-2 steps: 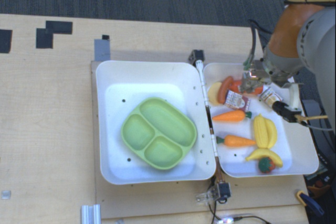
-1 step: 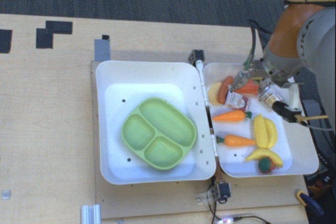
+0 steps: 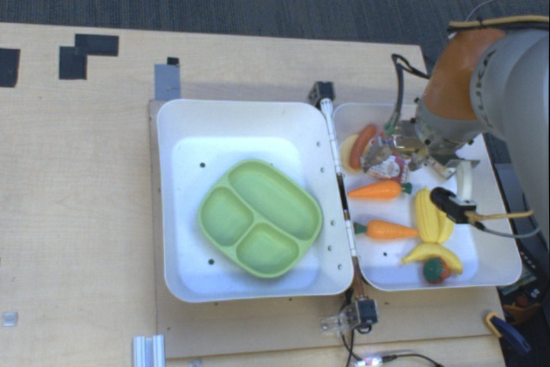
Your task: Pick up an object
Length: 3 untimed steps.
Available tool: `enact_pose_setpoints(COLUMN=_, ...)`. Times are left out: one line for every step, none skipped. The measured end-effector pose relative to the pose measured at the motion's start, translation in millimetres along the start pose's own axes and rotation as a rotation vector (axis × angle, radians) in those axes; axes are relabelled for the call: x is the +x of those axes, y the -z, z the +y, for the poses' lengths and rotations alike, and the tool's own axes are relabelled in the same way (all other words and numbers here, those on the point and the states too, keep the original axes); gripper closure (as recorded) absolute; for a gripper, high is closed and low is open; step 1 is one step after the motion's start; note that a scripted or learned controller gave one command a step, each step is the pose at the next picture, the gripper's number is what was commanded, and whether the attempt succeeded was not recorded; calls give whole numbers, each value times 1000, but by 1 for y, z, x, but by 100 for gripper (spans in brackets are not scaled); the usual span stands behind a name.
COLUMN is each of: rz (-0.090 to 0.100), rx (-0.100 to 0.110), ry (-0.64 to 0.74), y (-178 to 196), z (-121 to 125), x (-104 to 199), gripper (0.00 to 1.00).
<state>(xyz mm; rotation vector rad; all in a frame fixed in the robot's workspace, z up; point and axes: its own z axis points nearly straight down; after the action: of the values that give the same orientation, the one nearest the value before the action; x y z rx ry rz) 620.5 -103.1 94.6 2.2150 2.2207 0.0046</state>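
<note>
The end effector [image 3: 400, 152] hangs over the right bin's [image 3: 498, 271] back-left, approx. above a crumpled wrapper [image 3: 382, 157], fingers' state I cannot tell.

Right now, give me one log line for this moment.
arm: over right bin | gripper: low among toy food, grasp unclear | carrots: lying in bin | green plate: left bin

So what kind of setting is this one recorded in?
Probably a robotics lab bin-picking bench: a wooden bench with two white bins, an arm reaching over the one with toy carrots and bananas, and loose cables at the edge.
</note>
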Motion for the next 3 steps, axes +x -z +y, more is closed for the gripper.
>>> enact_pose_setpoints(rz=0, rx=-4, ry=3, y=12, z=2, x=1, gripper=100)
enact_pose_setpoints(rz=4, rx=18, ry=-1, y=9, z=31, x=-53, gripper=100)
enact_pose_setpoints(rz=1, rx=6, ry=1, y=9, z=33, x=-52, gripper=0)
